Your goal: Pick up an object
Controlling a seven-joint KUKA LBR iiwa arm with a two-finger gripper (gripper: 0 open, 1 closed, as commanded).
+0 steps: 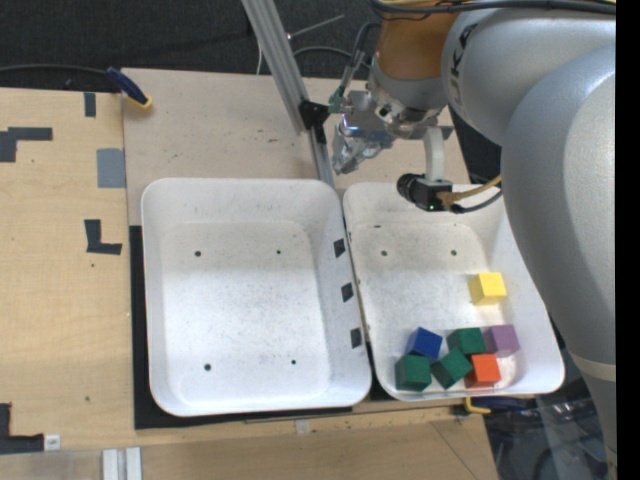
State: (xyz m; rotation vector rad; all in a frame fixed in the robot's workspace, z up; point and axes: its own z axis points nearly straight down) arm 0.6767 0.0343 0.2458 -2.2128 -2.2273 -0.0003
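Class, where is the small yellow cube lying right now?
The small yellow cube lies in the right white bin, by its right wall, just above the block cluster.

We see a tabletop (200, 118) of pale, matt wood-like board, patched with dull grey tape (110, 166). The two white bins (160, 208) look like smooth moulded plastic with a soft sheen, their floors speckled with fine dark scuffs. In the right bin (370, 208) the blocks, yellow (489, 287), blue (425, 343), green (412, 372), orange (485, 369) and purple (504, 339), appear matt, perhaps foam or painted wood; we cannot tell which. The arm's grey shell (560, 118) looks like smooth, satin-painted metal or plastic, its orange band (425, 28) slightly glossy. The slanted rail (280, 58) looks like brushed aluminium. The gripper (352, 153) shows bare, shiny metal parts.
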